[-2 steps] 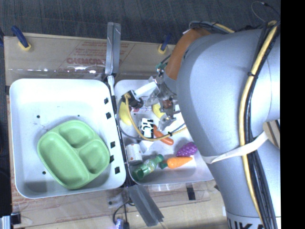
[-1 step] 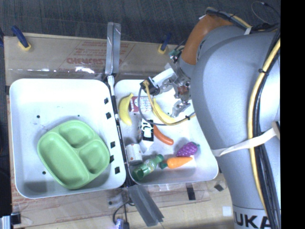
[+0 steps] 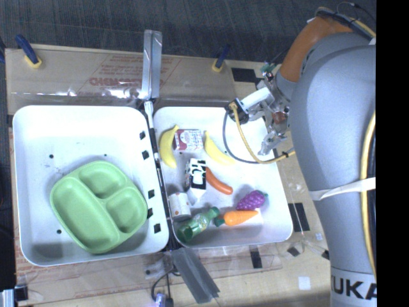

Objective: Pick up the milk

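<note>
Over right bin's (image 3: 271,232) far right edge, gripper (image 3: 273,133) hangs; can't tell jaw state. Milk (image 3: 197,174), black-and-white carton, lies mid-bin between bananas (image 3: 167,147) and carrot (image 3: 241,217), well left and nearer, long axis roughly far-to-near.

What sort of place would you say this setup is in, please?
Probably a robotics lab bench for grasping trials: a KUKA arm reaches over two white bins, taped and clamped down, with toy food like a banana and carrot.
</note>
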Robot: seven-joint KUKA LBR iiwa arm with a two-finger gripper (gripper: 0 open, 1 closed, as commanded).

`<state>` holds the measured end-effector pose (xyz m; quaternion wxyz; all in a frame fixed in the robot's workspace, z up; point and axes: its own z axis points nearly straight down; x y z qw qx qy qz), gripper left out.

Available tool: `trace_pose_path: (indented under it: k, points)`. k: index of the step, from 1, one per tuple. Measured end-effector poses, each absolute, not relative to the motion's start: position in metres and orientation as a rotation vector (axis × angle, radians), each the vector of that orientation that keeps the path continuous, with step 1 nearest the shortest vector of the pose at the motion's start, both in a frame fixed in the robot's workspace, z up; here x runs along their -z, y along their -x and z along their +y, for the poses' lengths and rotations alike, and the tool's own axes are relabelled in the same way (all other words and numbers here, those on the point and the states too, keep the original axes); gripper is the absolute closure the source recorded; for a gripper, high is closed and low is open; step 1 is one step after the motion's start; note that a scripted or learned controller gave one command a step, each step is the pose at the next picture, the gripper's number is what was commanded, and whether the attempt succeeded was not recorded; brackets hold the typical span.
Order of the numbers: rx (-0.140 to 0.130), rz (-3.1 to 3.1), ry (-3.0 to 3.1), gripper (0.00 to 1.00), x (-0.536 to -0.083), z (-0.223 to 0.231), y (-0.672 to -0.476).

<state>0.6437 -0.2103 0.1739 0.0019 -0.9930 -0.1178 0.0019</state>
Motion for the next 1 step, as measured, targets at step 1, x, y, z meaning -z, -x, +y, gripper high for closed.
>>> trace_pose_path:
  k: [1]
  points:
    - [-0.011, -0.542, 3.09, 0.0, -0.1146, -0.1467, -0.6069]
